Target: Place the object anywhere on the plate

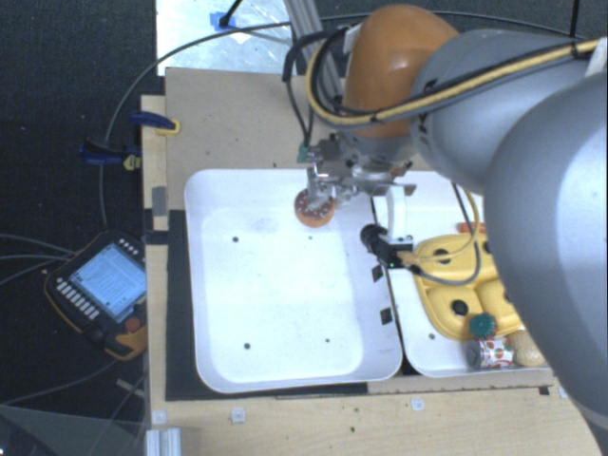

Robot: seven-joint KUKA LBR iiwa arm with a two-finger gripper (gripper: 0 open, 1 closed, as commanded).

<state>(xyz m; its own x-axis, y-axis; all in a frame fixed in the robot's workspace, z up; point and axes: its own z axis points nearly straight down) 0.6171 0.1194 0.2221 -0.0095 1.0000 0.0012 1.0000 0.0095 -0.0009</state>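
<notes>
Orange-brown object (313, 209) hangs near left bin's (218, 350) far edge.

Object: I saw a small round thing (313, 209), orange-brown with a paler, speckled top. Could've been a toy donut or cookie, I honestly couldn't tell.

Where: it was over the left bin (275, 350), up near that bin's far edge and toward its right side.

Pose: it looked roughly flat, face up, sitting right under the gripper (320, 190). I couldn't make out if it was resting on the bin floor or lifted off it.

Plate: I couldn't pick one out for sure.
</notes>
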